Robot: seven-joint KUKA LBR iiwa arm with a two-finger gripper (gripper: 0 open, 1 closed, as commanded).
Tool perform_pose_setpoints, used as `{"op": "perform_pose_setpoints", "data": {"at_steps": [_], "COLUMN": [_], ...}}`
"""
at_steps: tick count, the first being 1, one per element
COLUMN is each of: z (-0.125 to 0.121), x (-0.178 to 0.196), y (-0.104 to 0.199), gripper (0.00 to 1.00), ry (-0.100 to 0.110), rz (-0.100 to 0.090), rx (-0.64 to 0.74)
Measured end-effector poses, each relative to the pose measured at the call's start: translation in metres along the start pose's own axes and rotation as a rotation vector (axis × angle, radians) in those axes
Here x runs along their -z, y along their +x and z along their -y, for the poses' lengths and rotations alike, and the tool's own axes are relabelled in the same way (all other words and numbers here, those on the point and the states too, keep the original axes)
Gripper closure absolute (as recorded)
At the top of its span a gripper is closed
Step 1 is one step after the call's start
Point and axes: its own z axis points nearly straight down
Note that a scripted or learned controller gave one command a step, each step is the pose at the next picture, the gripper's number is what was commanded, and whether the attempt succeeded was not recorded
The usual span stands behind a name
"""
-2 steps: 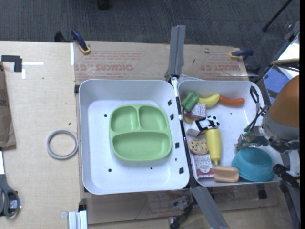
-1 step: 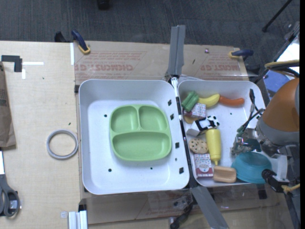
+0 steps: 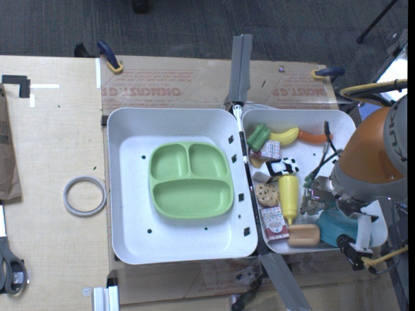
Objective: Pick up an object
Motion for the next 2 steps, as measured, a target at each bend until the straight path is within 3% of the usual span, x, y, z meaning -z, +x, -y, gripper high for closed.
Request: {"op": "perform_pose_setpoints", "data": {"at_steps": [1,2], "z": [-0.002,-0.087], "x": [0.002,-0.013], "y": [-0.010,0.036], "gripper": [0.00,0.00], "ry": [-0.011,-0.004], "rz": [0.015,0.006], "rx": [-0.014,0.387]}}
